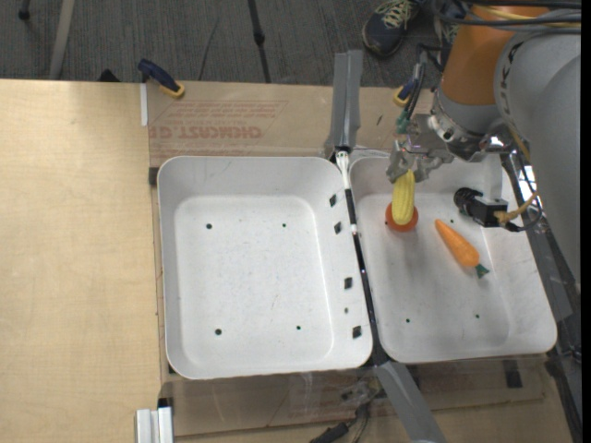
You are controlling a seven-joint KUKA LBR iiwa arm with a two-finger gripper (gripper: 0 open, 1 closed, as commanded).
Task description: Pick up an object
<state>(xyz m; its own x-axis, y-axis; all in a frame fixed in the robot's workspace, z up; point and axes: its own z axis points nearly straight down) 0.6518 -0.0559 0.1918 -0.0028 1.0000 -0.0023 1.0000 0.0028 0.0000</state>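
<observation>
A yellow corn cob (404, 201) stands upright in the far left part of the right bin (517, 340). My gripper (404, 175) is right above it, shut on the cob's top end. A small red-orange round thing (403, 221) sits just under the cob's lower end, partly hidden by it. An orange carrot (459, 245) with a green tip lies on the bin floor, to the right of the cob and apart from it.
The left bin (185, 275) sits beside the right one, with a grey divider (347, 109) running between them at the far side. The grey arm with its orange band (480, 53) fills the top right above the right bin.
</observation>
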